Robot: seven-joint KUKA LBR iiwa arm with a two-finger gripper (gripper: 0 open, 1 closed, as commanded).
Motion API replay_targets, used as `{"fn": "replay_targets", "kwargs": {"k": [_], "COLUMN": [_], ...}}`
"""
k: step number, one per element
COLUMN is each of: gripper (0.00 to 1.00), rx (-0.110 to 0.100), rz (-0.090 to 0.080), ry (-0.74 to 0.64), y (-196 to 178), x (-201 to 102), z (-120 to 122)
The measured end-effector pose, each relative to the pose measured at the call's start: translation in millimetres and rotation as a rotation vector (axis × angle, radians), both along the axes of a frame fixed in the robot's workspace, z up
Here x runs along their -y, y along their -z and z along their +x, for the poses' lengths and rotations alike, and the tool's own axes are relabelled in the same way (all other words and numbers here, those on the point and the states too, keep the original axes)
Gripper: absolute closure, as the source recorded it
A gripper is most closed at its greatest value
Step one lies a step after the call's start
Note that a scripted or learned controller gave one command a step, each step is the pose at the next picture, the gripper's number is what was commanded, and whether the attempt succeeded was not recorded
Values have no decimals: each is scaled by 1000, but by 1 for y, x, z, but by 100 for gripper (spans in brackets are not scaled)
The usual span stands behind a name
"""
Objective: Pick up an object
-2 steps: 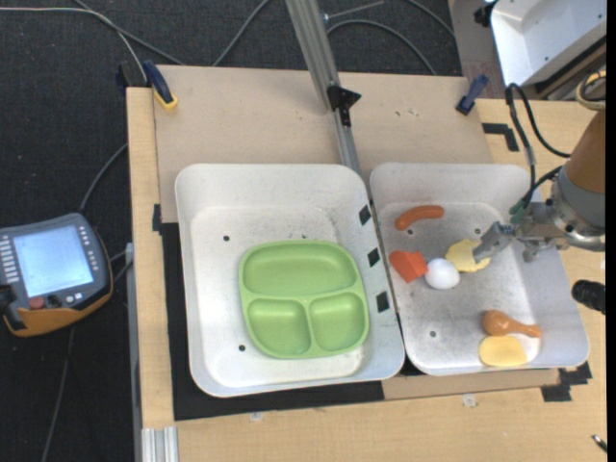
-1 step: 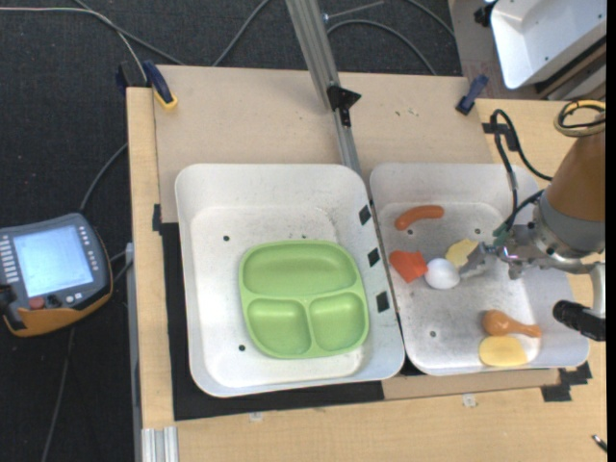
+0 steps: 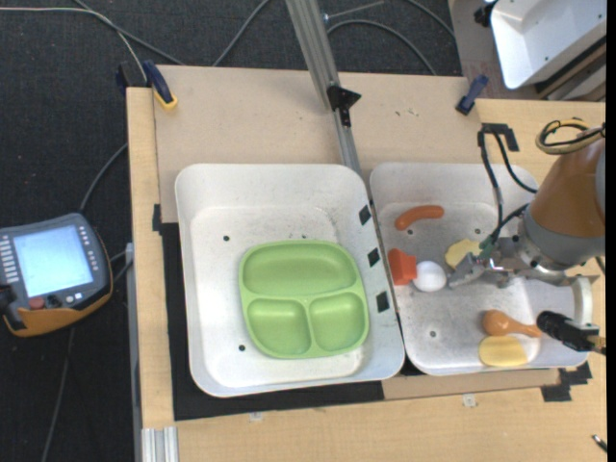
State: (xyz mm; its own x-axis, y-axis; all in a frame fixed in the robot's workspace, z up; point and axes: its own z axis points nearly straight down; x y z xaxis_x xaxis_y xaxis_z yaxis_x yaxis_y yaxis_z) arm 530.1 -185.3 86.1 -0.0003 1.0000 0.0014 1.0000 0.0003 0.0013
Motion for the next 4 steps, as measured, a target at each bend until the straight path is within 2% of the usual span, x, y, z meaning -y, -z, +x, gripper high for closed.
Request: {"fn": "replay_targets", "kwargs": {"k": [1,2,3,4], "gripper": [100,100,100,100], "rx": [5,6,7,5], "rz": [-5,-4,-5,-4], "ry": [1,-2,-1,-2], "y": [-13,-76,-134,-171], "x": [2,-3,7,7], "z": [1,1,6,7]}}
